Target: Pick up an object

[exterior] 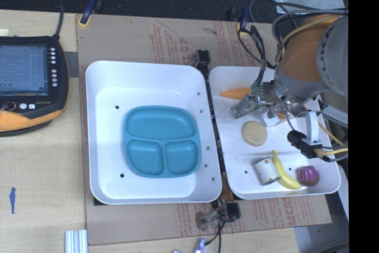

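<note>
A: Right bin (237,183), contents?
B: One orange carrot (235,92) at the far edge; one round tan cookie (255,133) mid-bin; one yellow banana (285,174), curved, near the front beside a small box (266,169); one purple fruit (308,175).
A: Jaws (267,102)?
B: Above the cookie, near the carrot. Apart or together: cannot tell.
A: Left bin (100,133)?
B: One blue divided plate (161,140).

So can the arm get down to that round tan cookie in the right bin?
Probably yes. The cookie lies flat with bare bin floor around it, apart from the banana, and the gripper sits just above it.
</note>
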Tool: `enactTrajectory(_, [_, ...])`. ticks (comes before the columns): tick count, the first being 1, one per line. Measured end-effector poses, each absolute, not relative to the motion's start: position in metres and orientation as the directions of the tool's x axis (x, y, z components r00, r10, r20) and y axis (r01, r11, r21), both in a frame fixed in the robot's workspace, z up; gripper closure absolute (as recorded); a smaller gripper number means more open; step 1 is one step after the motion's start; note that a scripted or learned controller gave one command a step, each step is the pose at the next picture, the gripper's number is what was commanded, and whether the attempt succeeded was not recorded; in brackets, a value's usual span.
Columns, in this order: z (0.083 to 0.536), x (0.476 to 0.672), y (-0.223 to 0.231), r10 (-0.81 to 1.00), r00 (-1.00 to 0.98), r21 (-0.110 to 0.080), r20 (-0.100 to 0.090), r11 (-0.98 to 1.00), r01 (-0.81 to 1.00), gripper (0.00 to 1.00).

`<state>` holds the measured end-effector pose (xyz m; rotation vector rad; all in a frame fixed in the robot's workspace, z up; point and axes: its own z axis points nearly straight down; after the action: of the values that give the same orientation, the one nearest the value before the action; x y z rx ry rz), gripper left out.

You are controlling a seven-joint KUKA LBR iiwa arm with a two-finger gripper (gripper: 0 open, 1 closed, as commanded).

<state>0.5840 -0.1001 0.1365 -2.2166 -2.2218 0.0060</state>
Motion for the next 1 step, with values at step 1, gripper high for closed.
enactTrajectory(1, [0.0911, 0.5517, -0.1235, 1.0, -0.005, -0.005, -0.001, 0.005, 1.0, 0.0])
